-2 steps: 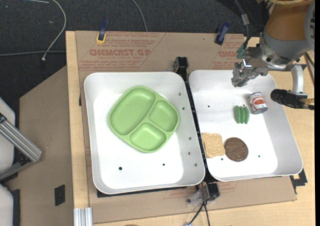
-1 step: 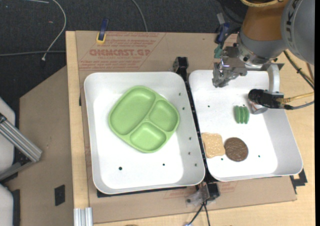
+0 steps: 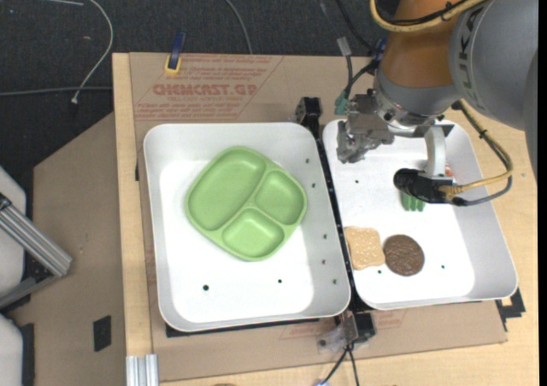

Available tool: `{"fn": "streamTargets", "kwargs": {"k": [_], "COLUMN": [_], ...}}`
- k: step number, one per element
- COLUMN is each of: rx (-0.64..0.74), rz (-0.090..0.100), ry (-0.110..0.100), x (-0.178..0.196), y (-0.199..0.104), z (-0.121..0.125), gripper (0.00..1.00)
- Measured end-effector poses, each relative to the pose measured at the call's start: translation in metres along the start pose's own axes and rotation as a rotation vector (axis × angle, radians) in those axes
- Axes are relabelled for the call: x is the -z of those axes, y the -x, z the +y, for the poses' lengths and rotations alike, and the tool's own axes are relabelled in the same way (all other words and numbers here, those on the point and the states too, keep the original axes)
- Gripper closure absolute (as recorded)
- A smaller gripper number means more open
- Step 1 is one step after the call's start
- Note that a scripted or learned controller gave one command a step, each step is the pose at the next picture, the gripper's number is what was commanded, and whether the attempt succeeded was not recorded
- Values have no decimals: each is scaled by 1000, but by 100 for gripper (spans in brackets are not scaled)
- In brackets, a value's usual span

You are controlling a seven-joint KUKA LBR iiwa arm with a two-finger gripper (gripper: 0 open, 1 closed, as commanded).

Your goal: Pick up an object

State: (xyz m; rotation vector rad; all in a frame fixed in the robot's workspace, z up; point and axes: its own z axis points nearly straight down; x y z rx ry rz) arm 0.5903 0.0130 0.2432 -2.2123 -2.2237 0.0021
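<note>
In the right bin (image 3: 479, 286) lie a tan square cracker (image 3: 364, 247) and a round brown cookie (image 3: 402, 254), side by side near the front left. A small green object (image 3: 414, 201) lies further back, partly under a black part of the arm. My gripper (image 3: 350, 147) hangs over the back left corner of the right bin, well behind the cracker. Nothing is visible between its fingers.
The left bin (image 3: 171, 290) holds a green three-compartment plate (image 3: 246, 202). A black divider runs between the two bins. The arm's orange band and grey body cover the back right of the right bin. Cardboard lies under both bins.
</note>
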Motion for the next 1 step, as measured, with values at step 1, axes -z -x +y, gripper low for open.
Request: {"fn": "streamTargets", "kwargs": {"k": [1], "rx": [1], "rz": [1], "ry": [3], "x": [4], "y": [-54], "z": [-6], "gripper": [100]}}
